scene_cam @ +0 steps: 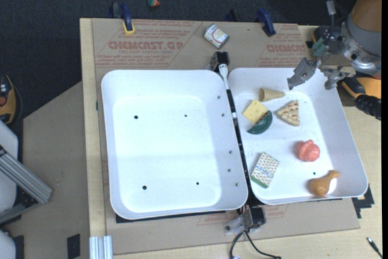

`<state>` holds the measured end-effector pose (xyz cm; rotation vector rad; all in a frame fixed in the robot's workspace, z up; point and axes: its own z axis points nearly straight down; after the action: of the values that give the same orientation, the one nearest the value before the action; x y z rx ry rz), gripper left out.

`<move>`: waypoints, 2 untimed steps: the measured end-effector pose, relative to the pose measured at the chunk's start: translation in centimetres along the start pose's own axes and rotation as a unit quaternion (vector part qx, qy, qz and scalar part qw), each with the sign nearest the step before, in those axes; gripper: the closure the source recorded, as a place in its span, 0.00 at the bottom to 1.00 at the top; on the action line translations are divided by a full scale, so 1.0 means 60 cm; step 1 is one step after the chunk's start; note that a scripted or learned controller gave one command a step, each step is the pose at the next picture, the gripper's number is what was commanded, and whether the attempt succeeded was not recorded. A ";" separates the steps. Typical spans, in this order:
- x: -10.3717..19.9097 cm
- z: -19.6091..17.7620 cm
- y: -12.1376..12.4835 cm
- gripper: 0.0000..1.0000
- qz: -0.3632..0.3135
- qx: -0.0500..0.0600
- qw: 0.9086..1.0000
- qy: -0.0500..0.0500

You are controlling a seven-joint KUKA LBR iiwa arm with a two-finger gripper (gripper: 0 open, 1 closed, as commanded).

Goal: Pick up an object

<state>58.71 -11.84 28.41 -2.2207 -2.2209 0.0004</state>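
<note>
Nearest the camera, at the lower right corner of the right bin (354,158), lies a brown drumstick-shaped toy (323,183), close to the rim. Just left of it, a small box with a green and white label (265,169) rests tilted on the bin floor. Above the drumstick sits a red, rounded toy (308,151), apart from both.

Mid-bin: a yellow cheese wedge (255,111) touches or overlaps a dark green curved piece (261,125) beside the divider. To their right lies a pizza slice (290,113), and above it a pale cone-shaped piece (270,94).

The left bin (115,130) shows a bare white floor with dark spots.

At the far right edge of the right bin, the gripper (315,77) hangs over the upper corner with both fingers spread apart and nothing between them. One finger (300,75) stands near the cone, not touching it.

Beyond the bins, on the brown board (170,45), rests a small white carton (216,36). Blue clamps (126,17) hold the board's far edge. A small coloured item (154,2) lies on the dark floor.
</note>
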 end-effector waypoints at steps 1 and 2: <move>-0.026 0.340 -0.147 0.00 0.003 0.002 1.000 0.001; 0.004 0.331 -0.004 0.00 -0.003 -0.004 1.000 -0.001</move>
<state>58.46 -11.59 8.55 -2.2199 -2.2320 -0.0076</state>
